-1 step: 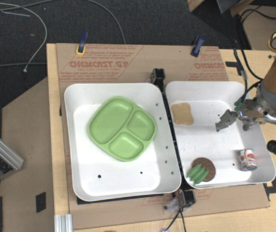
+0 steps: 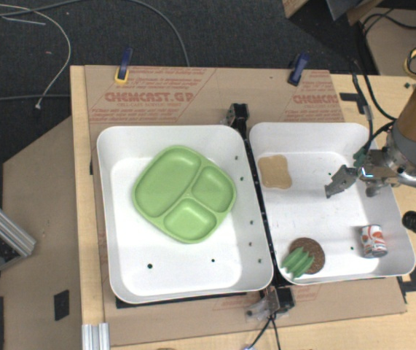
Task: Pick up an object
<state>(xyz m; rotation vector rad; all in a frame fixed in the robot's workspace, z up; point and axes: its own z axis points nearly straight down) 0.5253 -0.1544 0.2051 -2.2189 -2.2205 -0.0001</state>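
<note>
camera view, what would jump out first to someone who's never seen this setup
The big light-green divided plate lying in the middle of the left bin catches the eye first. Next comes the grey arm reaching in from the right, its gripper over the right bin. That bin holds small scattered things: a tan piece at its upper left, a green and brown item at the near edge, and a small red and white can at the lower right.

Right bin (image 2: 317, 141) holds tan flat piece (image 2: 274, 172) at far-left corner, green-brown round item (image 2: 304, 258) near-left, red-white can (image 2: 372, 240) lying near-right.
</note>
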